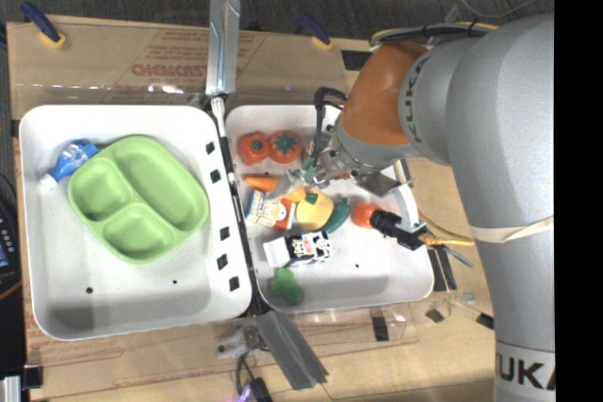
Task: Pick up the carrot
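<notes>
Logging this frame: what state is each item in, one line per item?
carrot: lying flat in the right bin, not held.
claw: low over the right bin, beside the carrot.
green divided plate: right side up in the left bin.
tomatoes: two, side by side at the right bin's far end.
broccoli: resting by the right bin's near rim.

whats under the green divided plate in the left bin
A blue object pokes out from beneath the green divided plate at its upper-left edge, on the left bin floor. How far it extends underneath is covered.
</notes>
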Robot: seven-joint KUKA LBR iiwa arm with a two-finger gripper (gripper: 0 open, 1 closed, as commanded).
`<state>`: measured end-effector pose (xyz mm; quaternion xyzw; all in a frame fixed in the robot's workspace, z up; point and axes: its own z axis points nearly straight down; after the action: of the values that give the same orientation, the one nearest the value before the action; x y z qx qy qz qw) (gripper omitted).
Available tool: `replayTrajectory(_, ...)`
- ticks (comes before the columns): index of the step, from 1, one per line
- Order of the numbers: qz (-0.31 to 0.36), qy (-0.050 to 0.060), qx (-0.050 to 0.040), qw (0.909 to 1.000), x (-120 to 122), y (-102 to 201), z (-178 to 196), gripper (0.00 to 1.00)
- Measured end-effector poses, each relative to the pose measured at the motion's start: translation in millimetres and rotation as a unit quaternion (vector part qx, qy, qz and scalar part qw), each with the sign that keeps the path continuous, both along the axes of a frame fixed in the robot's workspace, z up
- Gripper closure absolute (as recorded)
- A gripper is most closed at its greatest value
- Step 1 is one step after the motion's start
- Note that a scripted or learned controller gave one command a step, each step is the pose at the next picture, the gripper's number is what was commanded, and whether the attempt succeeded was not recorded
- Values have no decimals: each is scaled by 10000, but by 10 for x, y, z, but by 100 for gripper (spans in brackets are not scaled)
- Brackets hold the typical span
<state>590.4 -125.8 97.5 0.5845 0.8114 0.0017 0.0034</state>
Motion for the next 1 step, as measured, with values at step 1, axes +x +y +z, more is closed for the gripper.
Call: replayTrajectory(1,31,3,16,10000,9,23,105,100)
